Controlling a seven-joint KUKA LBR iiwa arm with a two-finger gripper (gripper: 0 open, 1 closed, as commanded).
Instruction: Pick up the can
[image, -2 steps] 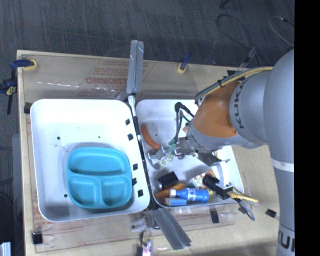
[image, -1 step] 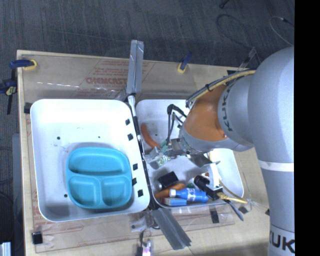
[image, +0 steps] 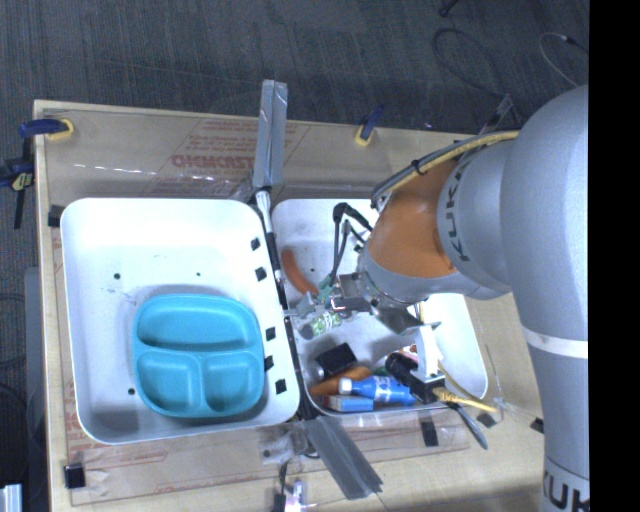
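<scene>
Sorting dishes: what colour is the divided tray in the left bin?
Light blue divided plastic tray, camera view.

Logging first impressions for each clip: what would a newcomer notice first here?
The big grey arm with its orange band reaches in from the right, its tool low over the right bin. Next comes the bright blue divided tray lying alone in the left bin, then the clutter of small items along the right bin's near edge.

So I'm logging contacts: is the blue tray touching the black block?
Apart. The camera view shows the blue tray in the left bin and the black block in the right bin.
</scene>
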